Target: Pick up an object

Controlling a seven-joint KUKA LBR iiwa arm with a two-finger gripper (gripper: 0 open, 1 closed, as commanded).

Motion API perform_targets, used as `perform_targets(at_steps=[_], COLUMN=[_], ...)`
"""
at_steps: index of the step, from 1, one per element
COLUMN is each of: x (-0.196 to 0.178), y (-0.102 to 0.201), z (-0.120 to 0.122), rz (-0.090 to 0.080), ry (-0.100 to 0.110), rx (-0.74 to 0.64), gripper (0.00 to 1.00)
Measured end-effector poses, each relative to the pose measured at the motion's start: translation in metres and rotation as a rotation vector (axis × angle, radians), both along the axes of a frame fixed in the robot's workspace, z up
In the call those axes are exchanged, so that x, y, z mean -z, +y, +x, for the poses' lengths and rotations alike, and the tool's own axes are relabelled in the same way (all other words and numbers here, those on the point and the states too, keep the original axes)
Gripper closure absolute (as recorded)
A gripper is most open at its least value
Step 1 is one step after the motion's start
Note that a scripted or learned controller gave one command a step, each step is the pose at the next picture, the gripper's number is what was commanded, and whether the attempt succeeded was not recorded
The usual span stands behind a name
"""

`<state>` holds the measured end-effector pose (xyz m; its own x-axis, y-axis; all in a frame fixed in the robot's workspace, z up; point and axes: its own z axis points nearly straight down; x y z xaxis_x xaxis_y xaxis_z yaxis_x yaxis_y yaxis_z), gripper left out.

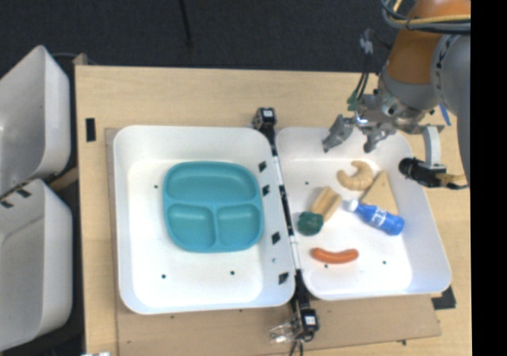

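Note:
My gripper [353,139] hangs open over the far part of the right bin [420,267], its two grey fingers spread with nothing between them. Just below it lies a tan croissant-shaped piece [356,176]. Further toward the front lie a blue bottle with a white cap [379,217], a tan block with a dark green end [317,212], a thin wooden wedge [376,185] and a red-orange sausage [334,255]. All these objects rest on the bin floor, apart from the gripper.
The left bin [135,267] holds a teal divided plate [213,205]. A black clamp ridge [279,212] joins the two bins. White chair-like shapes [28,188] stand beyond the bench's left edge. A black fitting [424,171] sits on the right bin's far-right rim.

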<state>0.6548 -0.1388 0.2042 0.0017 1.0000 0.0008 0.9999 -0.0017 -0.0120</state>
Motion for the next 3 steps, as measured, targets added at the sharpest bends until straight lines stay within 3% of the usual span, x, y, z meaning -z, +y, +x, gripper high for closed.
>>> perform_targets(at_steps=[1,3], x=[-0.009,0.075], y=[0.001,-0.01], z=[0.002,0.005], rz=[-0.001,-0.003], ry=[-0.013,-0.012], rx=[-0.002,0.003], gripper=[0.0,0.0])
